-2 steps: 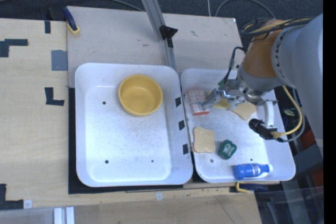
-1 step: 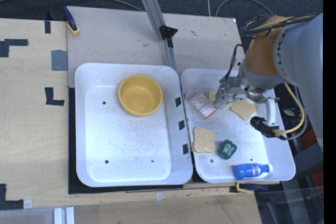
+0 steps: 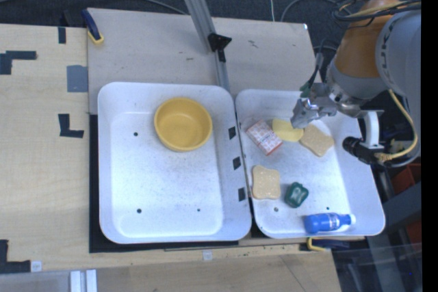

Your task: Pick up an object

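Hand (image 3: 302,117) above yellow piece (image 3: 287,130), right bin (image 3: 356,181).

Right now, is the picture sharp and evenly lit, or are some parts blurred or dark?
In the camera view the light is soft and even, with faint shadows inside the left bin; the yellow bowl is fairly clear; the whole view is slightly soft, so the tool and the blue bottle lack fine detail; the floor beyond the bench is dark.

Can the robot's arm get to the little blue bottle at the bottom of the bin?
Probably yes. The blue bottle lies alone by the right bin's near edge, nothing on top of it. The gripper sits over the same bin, with only the green object nearby.
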Robot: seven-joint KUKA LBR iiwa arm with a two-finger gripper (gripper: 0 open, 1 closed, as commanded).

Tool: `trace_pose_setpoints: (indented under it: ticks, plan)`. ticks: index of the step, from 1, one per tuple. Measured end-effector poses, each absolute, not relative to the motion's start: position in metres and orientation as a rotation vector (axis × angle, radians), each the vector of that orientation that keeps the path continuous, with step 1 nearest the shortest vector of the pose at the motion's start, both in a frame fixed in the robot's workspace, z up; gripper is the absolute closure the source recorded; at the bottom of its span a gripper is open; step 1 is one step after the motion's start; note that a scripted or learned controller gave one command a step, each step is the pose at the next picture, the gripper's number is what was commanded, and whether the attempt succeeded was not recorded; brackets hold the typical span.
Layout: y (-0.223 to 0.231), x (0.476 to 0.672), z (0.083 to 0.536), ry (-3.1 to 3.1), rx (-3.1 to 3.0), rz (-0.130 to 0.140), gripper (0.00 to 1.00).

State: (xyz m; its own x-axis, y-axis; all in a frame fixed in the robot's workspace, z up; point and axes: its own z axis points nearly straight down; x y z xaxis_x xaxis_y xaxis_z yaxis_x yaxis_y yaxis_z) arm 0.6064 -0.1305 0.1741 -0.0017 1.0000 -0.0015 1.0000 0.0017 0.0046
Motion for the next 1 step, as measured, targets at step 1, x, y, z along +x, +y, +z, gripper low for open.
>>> trace_pose_setpoints:
  ticks: [1]
  plan:
    - [-0.1301, 0.6073, 0.2167, 2.221, 2.217, 0.003, 1.0]
